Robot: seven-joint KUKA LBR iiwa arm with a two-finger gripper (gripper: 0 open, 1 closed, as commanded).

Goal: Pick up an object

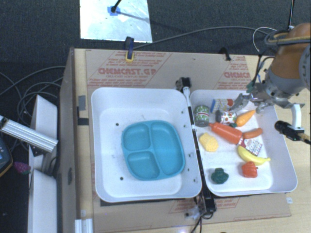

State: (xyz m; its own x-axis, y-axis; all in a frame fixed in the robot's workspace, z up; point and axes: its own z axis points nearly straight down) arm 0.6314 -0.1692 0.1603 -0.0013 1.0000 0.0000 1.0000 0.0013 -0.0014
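The right bin (284,176) holds several toy foods. A green can (202,114) and a small white-and-red can (226,116) stand near its back left. An orange carrot (245,117), a long red-orange piece (226,132) and a brown sausage (252,133) lie mid-bin. Nearer the front are a yellow corn cob (208,141), a banana (252,155), a red pepper (249,169) and a green broccoli (219,175). My gripper (249,103) hovers over the bin's back right, just above the carrot, open with nothing between its fingers.
The left bin (109,106) holds a blue divided plate (153,149). A central ridge (192,130) separates the two bins. The arm's orange band (291,38) and grey wrist hang over the right bin's back right corner. Cardboard surrounds both bins.
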